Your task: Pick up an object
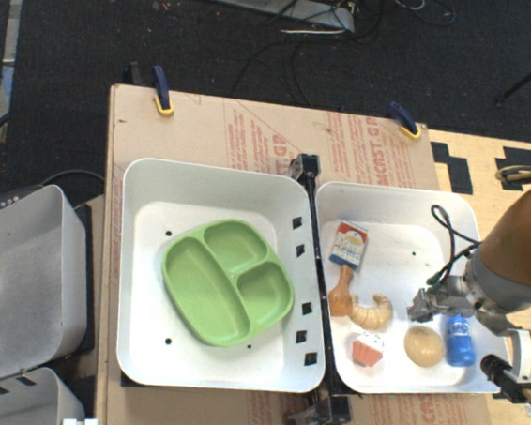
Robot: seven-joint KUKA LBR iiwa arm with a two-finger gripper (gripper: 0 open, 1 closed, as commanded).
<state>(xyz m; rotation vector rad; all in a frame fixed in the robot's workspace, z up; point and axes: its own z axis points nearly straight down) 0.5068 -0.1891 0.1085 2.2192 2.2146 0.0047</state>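
The blue bottle (460, 340) lies in the right bin (393, 206), right under the gripper (437, 303), just a bit to its right in the picture. It looks very close to the gripper, maybe touching it, but I cannot tell for sure. I cannot tell if the gripper is open or closed, and I cannot see anything held in it.

Just below the gripper, next to the blue bottle, sits a round tan ball (424, 346). The ball and the bottle are side by side and nearly touch.

To the left of the gripper lies a curved tan croissant toy (373, 312). Touching its left end is a brown stick-shaped toy (341, 293) that stands a bit tilted. Below the croissant toy, well to the lower left of the gripper, is a small red and white block (367, 350). Up and to the left of the gripper, farther off, lies a little box with red, white and blue on it (349, 244).

The arm (523, 258) comes in from the right side, big and round, with a brown-orange part on top and a grey part lower down.

Far to the left of the gripper is the left bin (154, 195). A green tray with three parts (228, 281) lies in it. Both bins sit on a brown table (246, 129).
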